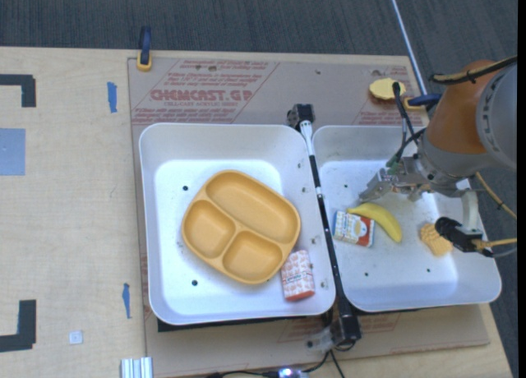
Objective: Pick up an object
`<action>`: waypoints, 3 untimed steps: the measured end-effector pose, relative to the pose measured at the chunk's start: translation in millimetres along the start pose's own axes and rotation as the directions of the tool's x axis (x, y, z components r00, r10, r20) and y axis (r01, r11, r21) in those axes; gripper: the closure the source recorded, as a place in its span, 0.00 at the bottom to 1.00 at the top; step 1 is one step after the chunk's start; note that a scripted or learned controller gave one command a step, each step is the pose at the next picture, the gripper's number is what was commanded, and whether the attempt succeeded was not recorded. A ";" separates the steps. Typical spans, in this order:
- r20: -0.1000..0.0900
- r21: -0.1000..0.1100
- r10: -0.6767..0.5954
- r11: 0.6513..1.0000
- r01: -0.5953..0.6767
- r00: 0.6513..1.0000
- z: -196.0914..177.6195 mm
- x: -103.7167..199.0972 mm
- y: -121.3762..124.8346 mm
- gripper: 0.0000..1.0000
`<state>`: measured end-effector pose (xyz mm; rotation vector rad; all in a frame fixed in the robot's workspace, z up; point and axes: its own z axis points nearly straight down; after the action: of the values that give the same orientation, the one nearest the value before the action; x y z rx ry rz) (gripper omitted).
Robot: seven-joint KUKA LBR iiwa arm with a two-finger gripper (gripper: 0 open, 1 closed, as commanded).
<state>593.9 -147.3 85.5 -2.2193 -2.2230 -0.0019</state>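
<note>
- Nearest, a small red-and-white packet (298,275) lies against the left bin's (156,204) front wall, beside an orange divided plate (240,226).
- Further back, in the right bin (460,286), a yellow banana (383,219) touches a small carton (354,228); a yellow chunk (435,238) lies well apart.
- Farthest, the pincer (400,181) hovers just behind the banana, probably lining up a grasp; whether it is spread or closed I cannot tell.

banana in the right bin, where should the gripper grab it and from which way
Probably the banana at its thick middle, coming straight down, fingers closing across its narrow width. It lies flat and curved on the bin floor, and the carton touches its lower left end, so the middle looks freer.
</note>
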 end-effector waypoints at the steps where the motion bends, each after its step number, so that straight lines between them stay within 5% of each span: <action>1: 0.000 0.000 0.001 1.000 -0.001 1.000 -0.3 39.1 -43.4 0.00; 2: 0.001 -0.003 0.001 1.000 -0.001 1.000 -10.3 39.0 -42.6 1.00; 3: 0.001 0.000 0.000 1.000 0.000 1.000 -99.3 93.4 -99.4 1.00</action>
<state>494.2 -54.2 184.9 -2.2199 -2.2231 -0.0012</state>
